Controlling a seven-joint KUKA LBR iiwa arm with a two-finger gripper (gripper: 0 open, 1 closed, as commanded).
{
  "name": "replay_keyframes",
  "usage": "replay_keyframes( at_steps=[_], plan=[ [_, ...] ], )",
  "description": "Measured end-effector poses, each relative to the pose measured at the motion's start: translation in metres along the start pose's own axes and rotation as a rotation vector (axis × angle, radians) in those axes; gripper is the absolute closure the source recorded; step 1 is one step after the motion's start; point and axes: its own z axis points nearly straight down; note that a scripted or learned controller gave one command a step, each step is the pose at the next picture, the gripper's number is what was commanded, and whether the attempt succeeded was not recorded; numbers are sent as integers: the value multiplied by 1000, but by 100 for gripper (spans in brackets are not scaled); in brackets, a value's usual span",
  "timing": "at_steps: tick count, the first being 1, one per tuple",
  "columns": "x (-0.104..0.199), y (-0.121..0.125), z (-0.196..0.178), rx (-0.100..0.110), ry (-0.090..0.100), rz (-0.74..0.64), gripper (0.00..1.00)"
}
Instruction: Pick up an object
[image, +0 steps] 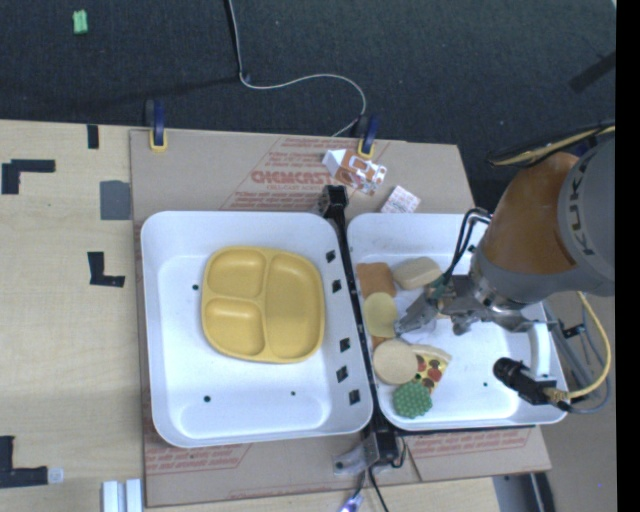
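Observation:
The right bin holds several toy foods. A brown bread slice and a beige piece lie at its upper left. A pale yellow slice sits below them. Lower down are a round tan bun, a pizza slice and a green broccoli. My gripper hangs over the middle left of this bin, just right of the yellow slice and above the pizza slice. It looks open, with nothing between its fingers.
A yellow divided plate lies in the left bin. A black divider strip runs between the bins. Small paper packets lie on the cardboard behind the bins. The arm covers the right bin's right side.

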Motion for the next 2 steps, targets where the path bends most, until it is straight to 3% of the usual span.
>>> replay_keyframes(
  at_steps=[1,2],
  plan=[
    [-39,-32,77,-15,-5,4,0],
    [-37,-33,67,-9,-3,0,100]
  ],
)
